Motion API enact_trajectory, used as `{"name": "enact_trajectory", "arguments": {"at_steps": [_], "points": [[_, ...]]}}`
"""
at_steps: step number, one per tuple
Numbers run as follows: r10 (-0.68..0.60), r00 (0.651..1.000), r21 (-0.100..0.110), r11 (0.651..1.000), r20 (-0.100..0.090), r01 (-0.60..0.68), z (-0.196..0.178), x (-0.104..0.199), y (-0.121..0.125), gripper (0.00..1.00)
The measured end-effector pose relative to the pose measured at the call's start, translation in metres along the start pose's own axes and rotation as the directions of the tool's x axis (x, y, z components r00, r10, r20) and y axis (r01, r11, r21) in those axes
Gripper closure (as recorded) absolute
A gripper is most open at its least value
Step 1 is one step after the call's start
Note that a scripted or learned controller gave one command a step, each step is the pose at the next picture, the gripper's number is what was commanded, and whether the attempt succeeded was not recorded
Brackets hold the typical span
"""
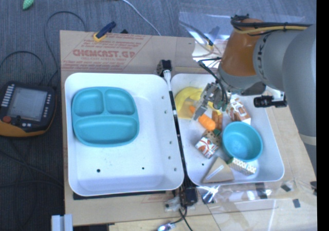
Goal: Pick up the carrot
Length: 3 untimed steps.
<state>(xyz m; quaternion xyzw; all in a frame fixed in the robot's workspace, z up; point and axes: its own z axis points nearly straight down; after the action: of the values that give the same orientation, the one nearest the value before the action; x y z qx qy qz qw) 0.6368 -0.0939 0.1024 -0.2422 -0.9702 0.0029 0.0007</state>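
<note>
The carrot [206, 121] is a small orange piece lying in the right bin [275, 166], between a yellow item and a blue bowl. My gripper [210, 102] hangs directly over it, reaching in from the upper right, its fingers [201, 110] spread apart and pointing down just above the carrot's upper end. Nothing is held between them. The arm's orange band and grey body cover the bin's back right corner.
A blue bowl [241, 141] sits right of the carrot. A yellow item [186, 99], small cartons [207, 146] and a wedge [218, 171] crowd the right bin. The left bin [87, 176] holds a blue divided tray [105, 115]. A pendant [24, 108] lies at far left.
</note>
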Motion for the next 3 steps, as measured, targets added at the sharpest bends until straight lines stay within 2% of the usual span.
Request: {"name": "enact_trajectory", "arguments": {"at_steps": [1, 2, 3], "points": [[0.292, 0.957, -0.007, 0.957, 0.000, -0.292, -0.091, 0.033, 0.075, 1.00], [0.295, 0.956, -0.002, 0.956, -0.002, -0.295, -0.088, 0.033, 0.072, 0.00], [0.200, 0.980, -0.038, 0.979, 0.005, -0.200, -0.056, 0.037, 0.035, 0.00]]}}
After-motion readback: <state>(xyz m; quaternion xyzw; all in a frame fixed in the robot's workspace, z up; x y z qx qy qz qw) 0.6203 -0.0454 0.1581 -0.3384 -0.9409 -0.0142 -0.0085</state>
